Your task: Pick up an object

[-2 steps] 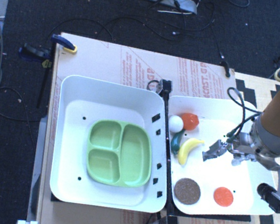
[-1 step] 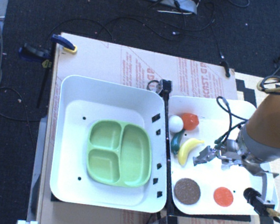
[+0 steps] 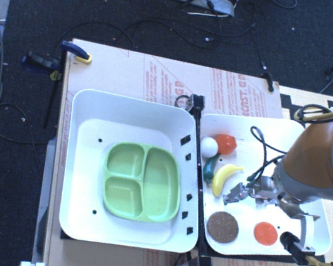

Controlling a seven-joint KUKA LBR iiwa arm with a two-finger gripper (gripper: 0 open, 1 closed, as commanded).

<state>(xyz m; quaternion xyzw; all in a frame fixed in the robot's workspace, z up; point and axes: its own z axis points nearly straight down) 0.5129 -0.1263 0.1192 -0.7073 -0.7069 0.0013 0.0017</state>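
Bins sit side by side on the brown cardboard surface (image 3: 139, 70). The left white bin (image 3: 88, 109) holds a light green plastic tray with three parts (image 3: 142, 181). The right white bin (image 3: 294, 129) holds small toys. A white round ball (image 3: 208, 146) touches an orange-red round toy (image 3: 225, 143) near the far side. A yellow plastic banana (image 3: 223, 177) lies just below them, with a small teal thing (image 3: 210, 167) beside it. A brown round flat disc (image 3: 223, 226) and an orange-red round flat disc (image 3: 265, 233) lie near the front wall, a little apart. A black cable (image 3: 264, 149) loops over the right bin.

The grey arm with the orange band (image 3: 317, 165) reaches in from the right. Its jaws (image 3: 236, 194) hang just beside the banana's lower end, above the brown disc. Nothing sits between them. They look a little apart, but I cannot tell for sure.
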